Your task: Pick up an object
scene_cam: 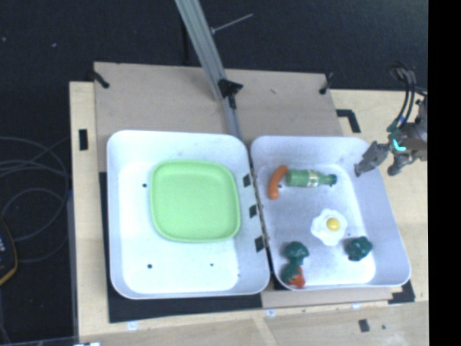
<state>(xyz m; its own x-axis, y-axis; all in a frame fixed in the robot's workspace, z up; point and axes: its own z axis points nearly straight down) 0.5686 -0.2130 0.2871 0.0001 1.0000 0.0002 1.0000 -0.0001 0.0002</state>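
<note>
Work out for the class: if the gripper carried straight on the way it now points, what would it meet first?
Probably the right bin's top-right rim: the gripper points down-left just above it. The green bottle lies further along; height is unclear.

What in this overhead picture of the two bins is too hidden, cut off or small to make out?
- The arm: cut off by the camera view's right edge behind the gripper.
- The green and red item: too small to identify.
- The left bin: its floor under the green plate is covered.

- Below me, a pale wooden counter (85,215) carries a tan board (158,99).
- A dark, speckled floor (43,34) surrounds it.
- Black cables (29,193) loop beside my counter's left edge.
</note>
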